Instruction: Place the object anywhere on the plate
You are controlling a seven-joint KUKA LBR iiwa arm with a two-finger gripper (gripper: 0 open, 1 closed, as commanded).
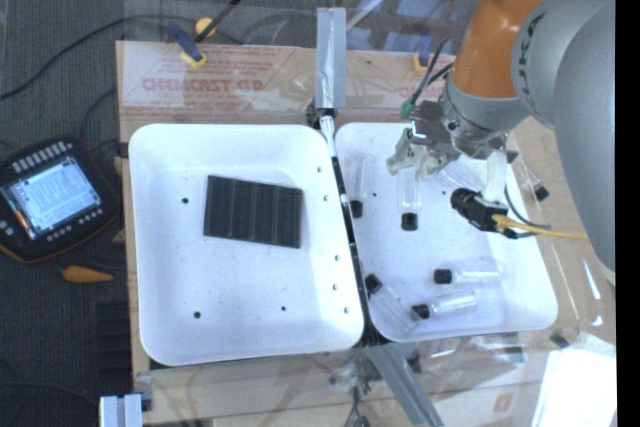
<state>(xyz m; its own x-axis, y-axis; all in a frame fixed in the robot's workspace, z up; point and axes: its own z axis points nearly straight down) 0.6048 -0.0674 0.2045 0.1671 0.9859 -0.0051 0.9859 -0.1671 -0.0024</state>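
At the far left, off the counter (150, 80), a black teach pendant (50, 200) with a lit screen lies on the dark floor; an orange-tipped tool (85, 273) lies just near of it; the left bin (150, 315) sits to the right, white and shallow, and bears a dark ribbed rectangular plate (253, 211) lying flat, a little left of the bin's middle and slightly tilted; a few small dark holes dot the bin floor around it; a grey metal post (330, 55) stands at the far side where the two bins meet; the right bin (530, 310) touches the left one along a dark seam; in it a clear tube with a black cap (408, 205) stands roughly upright below the hand (420, 160), its cap end near the bin floor; whether the fingers touch it I cannot tell, and whether they are apart or together I cannot tell; two more clear capped vials (450, 300) lie on their sides near the bin's near edge, close together; a small black cap (372, 284) rests beside the seam; a black connector with a yellow cable (480, 210) hangs just right of the hand; the grey arm with its orange band (490, 45) fills the far right.
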